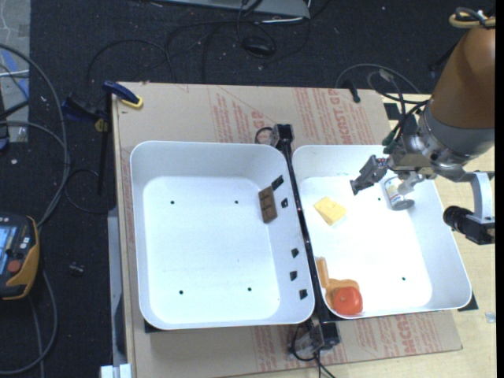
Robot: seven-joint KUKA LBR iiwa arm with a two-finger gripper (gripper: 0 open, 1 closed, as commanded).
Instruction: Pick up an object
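My end effector (383,181) hangs over the upper part of the right bin (441,242), with one dark finger jutting toward the left; whether it is parted or closed I cannot tell from this slant, and nothing shows between its tips. The nearest thing to pick is the yellow block (330,210), which lies down and to the left of my end effector, near but clearly apart from it, on the bin floor close to the divider. Its long axis runs on a diagonal, from upper left to lower right. The red ball (346,298) sits much farther off, in the lower left corner of the same bin, touching an orange piece (324,272). A brown bar (268,204) lies in the left bin (157,235).
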